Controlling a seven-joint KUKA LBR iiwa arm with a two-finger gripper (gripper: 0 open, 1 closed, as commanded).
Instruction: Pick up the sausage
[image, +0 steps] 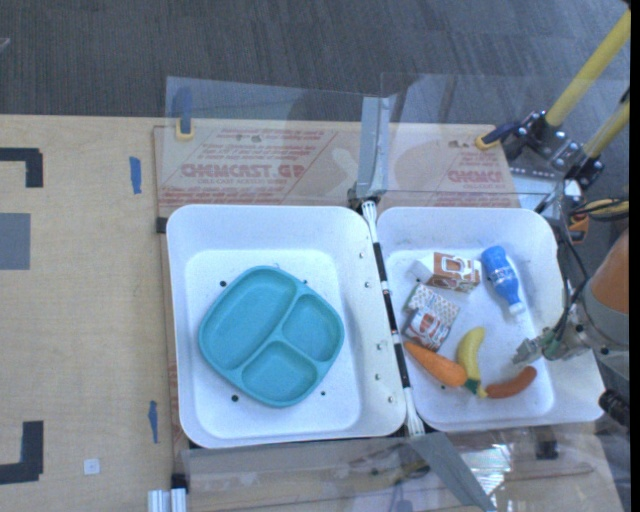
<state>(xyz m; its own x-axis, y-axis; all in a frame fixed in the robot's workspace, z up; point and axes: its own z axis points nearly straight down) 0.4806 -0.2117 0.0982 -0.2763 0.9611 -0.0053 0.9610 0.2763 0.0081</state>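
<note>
On the far left, bare wooden bench (80, 330) is seen, marked with black tape corners and small blue tape strips. Next, the left bin (190, 235) is occupied by a teal divided plate (271, 335) with three compartments, lying flat near the bin's middle. Across the central seam, the right bin (400, 232) is crowded: a patterned snack packet (432, 315) is laid near its left wall, a small red and white carton (455, 270) is set just above it, and a carrot (437, 363) is stretched out below, its green end pointed right. A banana (470, 350) is propped just beside the carrot, curving upward. A blue bottle (501, 280) is tilted in the upper right part of the bin. The sausage (511, 383) is found near the bin's lower edge, just right of the carrot's tip and below the banana. Just above and to the right of it, the gripper (536, 348) is held low over the bin, reached in from the right edge, with the orange band of the arm (612, 290) seen behind it. Nothing is seen between the fingers; whether they are spread or closed cannot be told.
</note>
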